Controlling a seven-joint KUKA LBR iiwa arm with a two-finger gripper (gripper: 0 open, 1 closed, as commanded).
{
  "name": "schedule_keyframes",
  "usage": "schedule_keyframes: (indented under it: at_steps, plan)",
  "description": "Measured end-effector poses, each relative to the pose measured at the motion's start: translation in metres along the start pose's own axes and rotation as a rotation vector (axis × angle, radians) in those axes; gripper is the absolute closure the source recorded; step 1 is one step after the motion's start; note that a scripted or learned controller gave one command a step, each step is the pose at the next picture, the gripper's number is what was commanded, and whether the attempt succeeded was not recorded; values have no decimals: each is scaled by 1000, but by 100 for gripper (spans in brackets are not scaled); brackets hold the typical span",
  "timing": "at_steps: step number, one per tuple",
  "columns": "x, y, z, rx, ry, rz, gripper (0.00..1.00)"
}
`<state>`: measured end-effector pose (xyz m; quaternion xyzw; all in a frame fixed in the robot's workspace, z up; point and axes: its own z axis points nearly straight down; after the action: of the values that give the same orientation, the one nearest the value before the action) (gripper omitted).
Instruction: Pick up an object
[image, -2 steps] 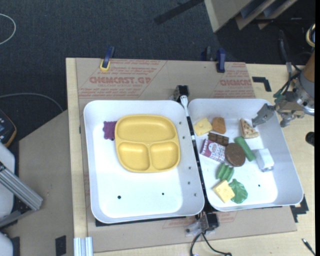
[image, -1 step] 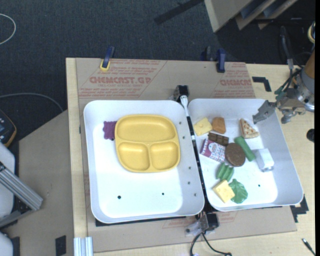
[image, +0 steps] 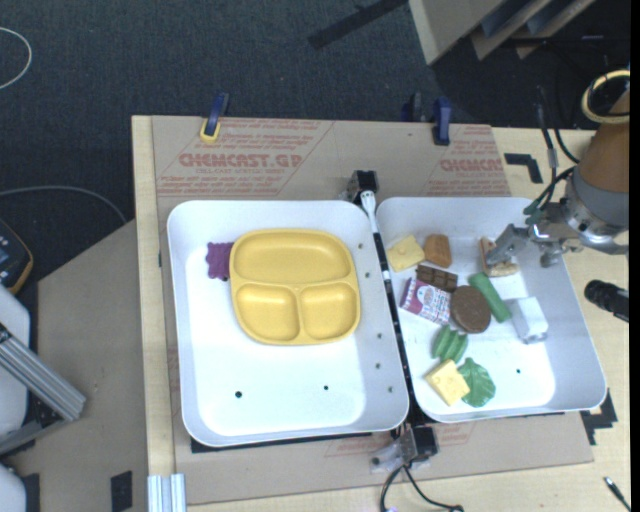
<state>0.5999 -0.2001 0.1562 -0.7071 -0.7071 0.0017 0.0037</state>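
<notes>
My gripper (image: 527, 244) hangs over the far right part of the right bin (image: 570, 385), reaching in from the right. Just to its left, close beside it, lies a tan and brown bread-like piece (image: 496, 263); I cannot tell whether they touch. Further left in that bin lie a pale cheese wedge (image: 404, 252), a brown roll (image: 437, 248), a chocolate bar (image: 437, 277), a red and white packet (image: 423, 300), a round brown patty (image: 470, 310), a green pickle (image: 491, 296) and a white block (image: 530, 318).
A green pepper (image: 450, 345), a yellow cube (image: 447, 382) and green lettuce (image: 478, 383) lie near the right bin's front. The left bin (image: 290, 410) holds a yellow divided plate (image: 295, 283) with a purple piece (image: 217, 259) at its left.
</notes>
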Motion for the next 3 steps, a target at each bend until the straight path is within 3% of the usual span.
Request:
schedule_keyframes:
  at_steps: [1, 2, 3]
  plan:
    - [1, -3, 64, 0, 0, 1, 0]
    - [2, -3, 72, -4, -2, 0, 0]
    - [2, -2, 60, -8, -3, 0, 100]
